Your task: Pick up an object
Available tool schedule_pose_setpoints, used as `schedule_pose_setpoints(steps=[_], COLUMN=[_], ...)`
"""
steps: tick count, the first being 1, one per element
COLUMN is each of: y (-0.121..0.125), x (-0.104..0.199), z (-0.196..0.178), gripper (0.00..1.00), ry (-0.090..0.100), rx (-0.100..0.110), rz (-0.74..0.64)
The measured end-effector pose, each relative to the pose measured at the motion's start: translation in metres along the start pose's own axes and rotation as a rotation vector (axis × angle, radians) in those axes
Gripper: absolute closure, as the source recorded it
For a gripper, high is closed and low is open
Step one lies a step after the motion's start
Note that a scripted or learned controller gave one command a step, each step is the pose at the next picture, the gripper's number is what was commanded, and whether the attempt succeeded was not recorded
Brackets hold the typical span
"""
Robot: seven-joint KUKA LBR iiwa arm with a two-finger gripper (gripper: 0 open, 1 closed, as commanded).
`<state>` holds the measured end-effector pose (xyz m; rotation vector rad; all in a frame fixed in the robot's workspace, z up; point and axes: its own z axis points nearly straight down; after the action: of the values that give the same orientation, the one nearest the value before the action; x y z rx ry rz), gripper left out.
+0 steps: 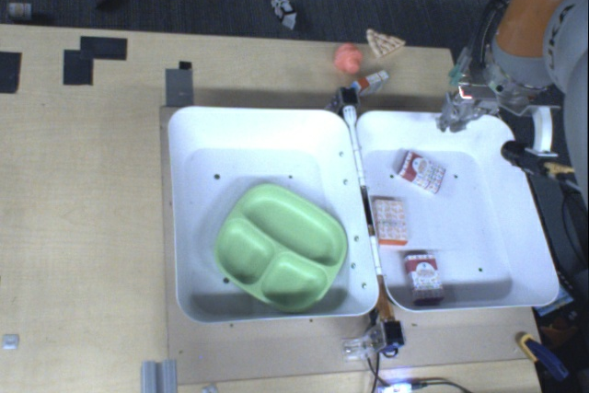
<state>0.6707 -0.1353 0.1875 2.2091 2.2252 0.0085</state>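
Claw (454, 117) sits at the top right rim of the right bin (515, 290), nothing held; can't tell its opening. Right bin holds three small boxes: red-white box (421, 172) up top, orange box (389, 221) at left, dark red box (422, 274) lower down. Green divided tray (281, 244) lies in left bin (198, 152).

Two white bins (184, 198): one green divided plate (281, 244) and three small cartons (421, 172).
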Motion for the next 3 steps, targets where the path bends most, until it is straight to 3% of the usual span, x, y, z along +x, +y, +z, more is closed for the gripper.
schedule_pose_setpoints(steps=[1,2,3], y=[-0.001,-0.055,-0.053], x=[-0.001,0.016,0.016], z=[0.001,0.101,0.089], gripper=[0.00,0.00,1.00], ry=[0.000,-0.001,-0.001], rx=[0.003,0.002,-0.004], rz=[0.002,0.003,-0.001])
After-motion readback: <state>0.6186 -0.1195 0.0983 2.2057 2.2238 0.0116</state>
